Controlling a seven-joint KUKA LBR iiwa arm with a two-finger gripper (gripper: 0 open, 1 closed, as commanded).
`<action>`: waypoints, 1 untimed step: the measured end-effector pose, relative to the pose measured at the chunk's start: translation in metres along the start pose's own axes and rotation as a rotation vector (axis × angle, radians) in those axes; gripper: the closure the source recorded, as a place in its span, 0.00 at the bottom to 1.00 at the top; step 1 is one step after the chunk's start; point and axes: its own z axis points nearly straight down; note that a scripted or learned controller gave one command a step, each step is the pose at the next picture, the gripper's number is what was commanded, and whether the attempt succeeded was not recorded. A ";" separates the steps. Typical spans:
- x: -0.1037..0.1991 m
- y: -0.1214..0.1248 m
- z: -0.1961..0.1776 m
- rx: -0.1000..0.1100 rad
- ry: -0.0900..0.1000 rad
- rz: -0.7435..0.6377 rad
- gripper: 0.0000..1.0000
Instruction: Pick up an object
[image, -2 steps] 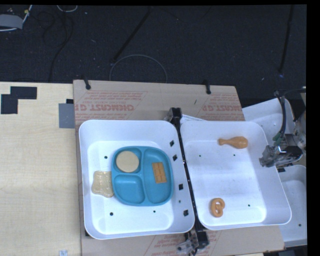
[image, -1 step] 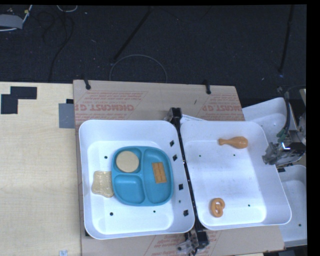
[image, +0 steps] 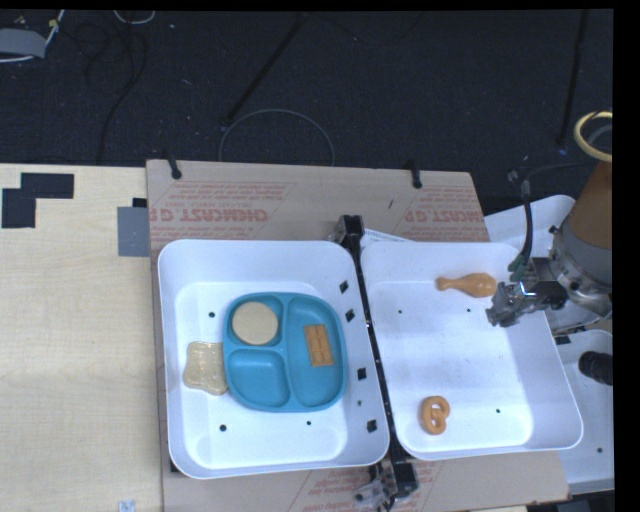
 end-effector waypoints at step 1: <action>0.051 0.005 0.014 0.000 0.000 0.000 1.00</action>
